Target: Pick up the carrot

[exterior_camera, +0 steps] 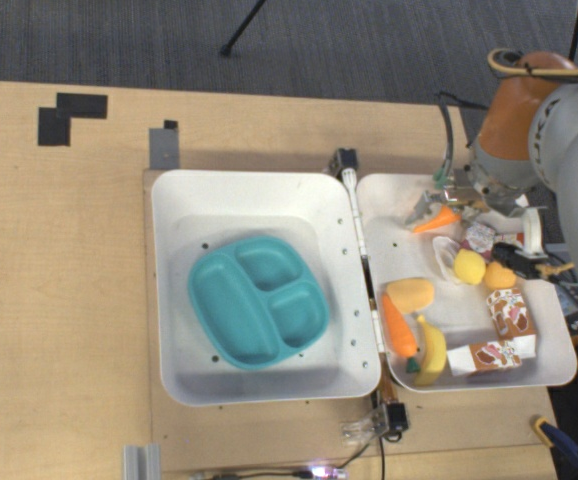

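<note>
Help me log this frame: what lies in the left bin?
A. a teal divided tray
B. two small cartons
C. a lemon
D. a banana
A: the teal divided tray lies alone on the floor of the left bin, while the banana, the cartons and the lemon all sit in the right bin.

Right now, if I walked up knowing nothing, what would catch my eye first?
Probably the teal divided tray lying alone in the left bin. Next, the right bin, crowded with toy food: a banana, a lemon, two carrots. The grey-and-orange arm reaches to the carrot at its far end.
</note>
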Controlling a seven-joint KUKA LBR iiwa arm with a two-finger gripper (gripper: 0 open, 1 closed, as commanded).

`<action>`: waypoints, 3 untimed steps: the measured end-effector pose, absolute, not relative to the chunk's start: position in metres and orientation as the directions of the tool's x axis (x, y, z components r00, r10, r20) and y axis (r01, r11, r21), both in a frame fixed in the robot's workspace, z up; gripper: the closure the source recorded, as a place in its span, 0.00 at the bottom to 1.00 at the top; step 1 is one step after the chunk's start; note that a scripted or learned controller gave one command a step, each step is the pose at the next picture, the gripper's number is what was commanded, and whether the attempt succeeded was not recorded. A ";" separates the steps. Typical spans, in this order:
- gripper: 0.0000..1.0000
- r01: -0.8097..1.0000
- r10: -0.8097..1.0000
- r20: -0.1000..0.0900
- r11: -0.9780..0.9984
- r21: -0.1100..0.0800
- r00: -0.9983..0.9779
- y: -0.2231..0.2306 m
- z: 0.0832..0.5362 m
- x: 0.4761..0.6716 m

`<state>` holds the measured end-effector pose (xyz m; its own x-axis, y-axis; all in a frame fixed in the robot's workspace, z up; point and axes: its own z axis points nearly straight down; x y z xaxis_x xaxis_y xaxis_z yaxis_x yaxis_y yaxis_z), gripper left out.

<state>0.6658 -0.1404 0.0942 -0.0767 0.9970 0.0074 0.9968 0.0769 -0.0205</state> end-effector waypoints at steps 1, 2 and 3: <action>1.00 0.996 0.997 0.010 0.079 -0.029 -0.079 -0.140 0.103 0.664; 0.00 0.997 0.997 0.007 0.081 -0.019 -0.081 -0.140 0.105 0.667; 0.00 0.999 0.999 -0.005 0.032 -0.006 -0.033 -0.129 0.089 0.669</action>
<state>0.6686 -0.1288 0.0891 -0.0325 0.9995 -0.0045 0.9995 0.0325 -0.0060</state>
